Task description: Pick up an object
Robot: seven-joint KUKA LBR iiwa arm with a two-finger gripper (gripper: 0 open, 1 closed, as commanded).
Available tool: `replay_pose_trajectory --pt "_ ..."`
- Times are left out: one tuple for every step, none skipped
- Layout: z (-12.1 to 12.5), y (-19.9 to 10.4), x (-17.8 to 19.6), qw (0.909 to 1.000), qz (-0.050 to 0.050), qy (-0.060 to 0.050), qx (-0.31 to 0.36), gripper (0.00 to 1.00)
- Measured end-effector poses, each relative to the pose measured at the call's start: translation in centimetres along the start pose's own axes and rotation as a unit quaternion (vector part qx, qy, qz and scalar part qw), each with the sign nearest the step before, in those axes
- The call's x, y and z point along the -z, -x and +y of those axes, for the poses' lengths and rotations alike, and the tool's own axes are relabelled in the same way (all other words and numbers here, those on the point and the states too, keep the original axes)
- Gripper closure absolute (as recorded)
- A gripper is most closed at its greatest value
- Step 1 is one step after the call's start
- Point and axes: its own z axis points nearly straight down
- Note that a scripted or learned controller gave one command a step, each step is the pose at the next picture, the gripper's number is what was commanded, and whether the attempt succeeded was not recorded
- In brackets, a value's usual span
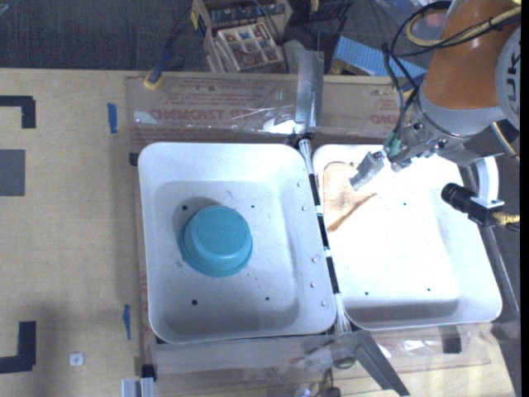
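1. Nearest the camera, the bins' front rims lie well below and left of the pincer [366, 170]; the left bin [165, 313] and right bin [463, 308] touch along a middle seam.
2. Reaching in from the upper right, the arm [467, 64] slants down and leftward, its orange band above the grey wrist, and the pincer hangs over the right bin's far left corner.
3. Whether the pincer is parted or closed cannot be told: its tip looks like one pale blurred block, and nothing is seen in its grasp.
4. Just below and left of the tip lies a wooden spoon [340, 198], its bowl beside the seam and its handle angling down-left; whether the tip touches it cannot be told.
5. Far to the pincer's left and lower, a blue bowl [216, 240] sits upside down in the left bin.
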Motion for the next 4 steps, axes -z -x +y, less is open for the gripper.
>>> replay_pose_trajectory --pt "0.4 4.4 -10.8 0.9999 0.0 -0.001 -0.014 0.0" --pt "3.5 4.9 -14.8 0.9995 -0.002 0.003 0.033 0.0" --pt "3.7 5.0 -13.6 0.9994 -0.004 0.007 0.032 1.0" --pt "3.7 5.0 -13.6 0.9994 -0.004 0.007 0.032 0.0"
